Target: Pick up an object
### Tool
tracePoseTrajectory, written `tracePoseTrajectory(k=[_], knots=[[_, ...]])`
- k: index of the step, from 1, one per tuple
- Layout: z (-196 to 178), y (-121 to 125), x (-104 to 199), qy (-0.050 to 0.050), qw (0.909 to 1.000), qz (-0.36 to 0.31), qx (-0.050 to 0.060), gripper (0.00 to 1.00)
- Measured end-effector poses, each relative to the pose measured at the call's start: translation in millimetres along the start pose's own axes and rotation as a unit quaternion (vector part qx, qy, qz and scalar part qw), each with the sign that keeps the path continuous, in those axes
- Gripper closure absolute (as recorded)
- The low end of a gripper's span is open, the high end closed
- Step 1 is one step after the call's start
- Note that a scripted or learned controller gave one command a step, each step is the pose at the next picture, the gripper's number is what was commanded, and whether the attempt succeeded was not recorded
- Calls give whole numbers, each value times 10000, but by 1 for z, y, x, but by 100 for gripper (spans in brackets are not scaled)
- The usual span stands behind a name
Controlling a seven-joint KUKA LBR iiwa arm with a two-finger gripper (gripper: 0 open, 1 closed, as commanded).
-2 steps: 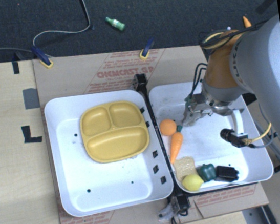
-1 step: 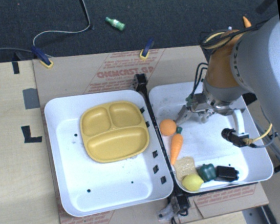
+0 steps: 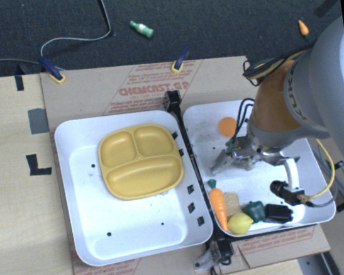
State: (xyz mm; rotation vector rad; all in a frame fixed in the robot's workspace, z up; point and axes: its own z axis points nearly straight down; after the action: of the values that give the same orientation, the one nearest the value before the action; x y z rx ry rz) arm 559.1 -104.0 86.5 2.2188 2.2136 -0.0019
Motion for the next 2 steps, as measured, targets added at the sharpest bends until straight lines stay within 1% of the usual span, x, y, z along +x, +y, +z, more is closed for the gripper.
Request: tracePoseTrajectory(k=[1, 2], knots=[[1, 62, 7, 24, 10000, -20, 1, 0], [0, -63, -1, 26, 10000, 0, 26, 0]])
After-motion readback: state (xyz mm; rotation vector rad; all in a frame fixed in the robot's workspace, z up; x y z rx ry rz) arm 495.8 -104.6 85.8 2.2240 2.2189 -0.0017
